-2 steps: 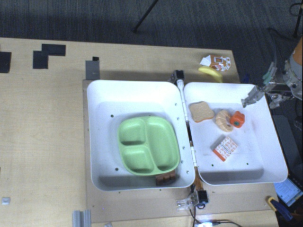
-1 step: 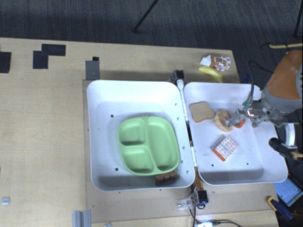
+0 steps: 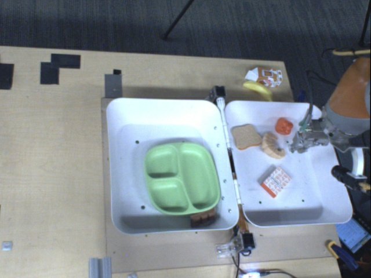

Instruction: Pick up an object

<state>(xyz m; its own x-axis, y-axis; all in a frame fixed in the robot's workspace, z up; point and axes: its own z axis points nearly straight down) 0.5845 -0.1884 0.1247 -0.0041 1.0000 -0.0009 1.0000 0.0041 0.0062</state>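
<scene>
Black tape marks [image 3: 59, 66] sat on the far left of the wooden bench [image 3: 52, 172]. To their right lay the left bin [image 3: 124, 155], shallow and white, and in it rested a green divided plate [image 3: 181, 177] with three compartments, lying flat toward the near side. A small brown object [image 3: 203, 218] peeked out from under the plate's near edge, too hidden to identify. The two bins touched along a shared rim at the middle.

In the right bin [image 3: 313, 204], a slice of brown bread [image 3: 247, 136] lay near the far left corner. Just beside it, on its right, sat a pale, rounded roll-like item [image 3: 273, 145], touching or nearly touching the bread. Nearer the camera, well apart from those two, a small orange and white packet [image 3: 275, 182] lay tilted on the bin floor. A small red-orange object [image 3: 283, 126] rested by the far wall, just right of the roll. Beyond the bin's far rim, on the bench, lay a yellow banana-like piece [image 3: 257, 88] and a small printed packet [image 3: 268, 76].

The gripper [image 3: 302, 139] hung low over the right bin, just right of the roll and near the red-orange object, with the grey arm [image 3: 346, 106] reaching in from the right. Whether its pincer was released or clenched could not be told, and nothing showed between its tips.
</scene>
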